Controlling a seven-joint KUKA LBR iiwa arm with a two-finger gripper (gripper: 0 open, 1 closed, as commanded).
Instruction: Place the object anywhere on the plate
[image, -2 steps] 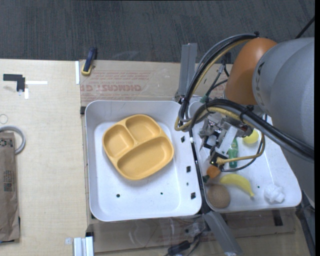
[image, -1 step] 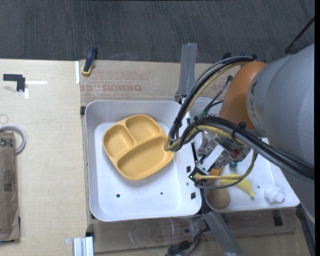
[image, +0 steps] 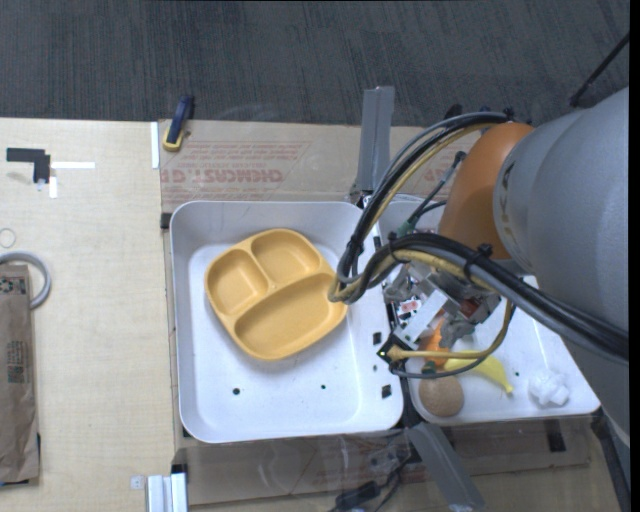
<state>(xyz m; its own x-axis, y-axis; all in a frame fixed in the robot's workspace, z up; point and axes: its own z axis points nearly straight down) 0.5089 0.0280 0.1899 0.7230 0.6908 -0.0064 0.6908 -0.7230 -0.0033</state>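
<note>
Banana just beside gripper

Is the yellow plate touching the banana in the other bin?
Apart. The camera view shows the yellow plate in the left bin and the banana in the right bin, with both bins' walls between them.

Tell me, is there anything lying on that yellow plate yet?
No, the yellow plate in the left bin shows bare compartments; the banana lies in the right bin.
</note>
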